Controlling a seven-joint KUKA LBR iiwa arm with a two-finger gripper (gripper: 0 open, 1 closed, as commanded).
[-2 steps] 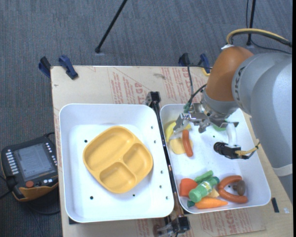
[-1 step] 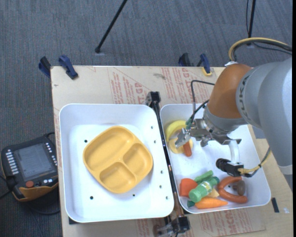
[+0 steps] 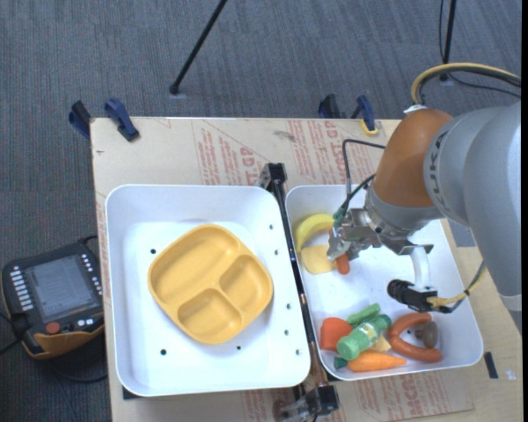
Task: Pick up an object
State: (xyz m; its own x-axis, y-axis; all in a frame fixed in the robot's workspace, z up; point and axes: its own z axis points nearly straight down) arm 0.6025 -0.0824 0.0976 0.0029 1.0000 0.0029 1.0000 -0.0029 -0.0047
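Note:
My gripper (image 3: 341, 246) hangs low over the back left part of the right bin (image 3: 453, 275). A small orange-red piece (image 3: 343, 265) lies right at its tip, touching or nearly so. Just left of it are a pale yellow piece (image 3: 315, 259) and a banana (image 3: 311, 228). At the bin's front lie a red-orange vegetable (image 3: 333, 331), a green bottle (image 3: 367, 337), a carrot (image 3: 374, 363), a green pod (image 3: 365, 313) and a curved brown-red sausage (image 3: 414, 337).
The left bin (image 3: 132, 236) holds a yellow divided plate (image 3: 211, 284). A black divider clamp (image 3: 275, 176) sits between the bins. The arm's grey body and orange band (image 3: 414, 161) cover the right bin's back right. A teach pendant (image 3: 48, 297) lies off the bench to the left.

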